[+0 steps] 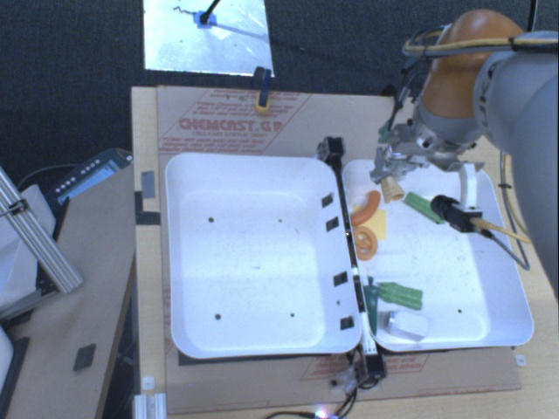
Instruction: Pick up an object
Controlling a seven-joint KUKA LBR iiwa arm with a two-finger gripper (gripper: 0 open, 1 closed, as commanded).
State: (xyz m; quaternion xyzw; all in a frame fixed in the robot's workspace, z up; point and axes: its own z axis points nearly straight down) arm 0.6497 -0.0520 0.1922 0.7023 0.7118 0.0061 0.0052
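Overhead, end effector [390, 180] above the right bin [502, 273], fingers clamped on a small tan object [394, 189].

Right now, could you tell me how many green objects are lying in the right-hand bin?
2. One green piece lies toward the bin's far side, just below the gripper; the other green piece lies near the front by the divider. The arm may hide more.

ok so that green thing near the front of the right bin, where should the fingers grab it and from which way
Grip the green object across its narrow width, about mid-length, coming straight down from above. It lies flat and elongated, running roughly left to right, so its long sides are the ones to close on. A white object lies just in front of it, so staying mid-length probably avoids it.
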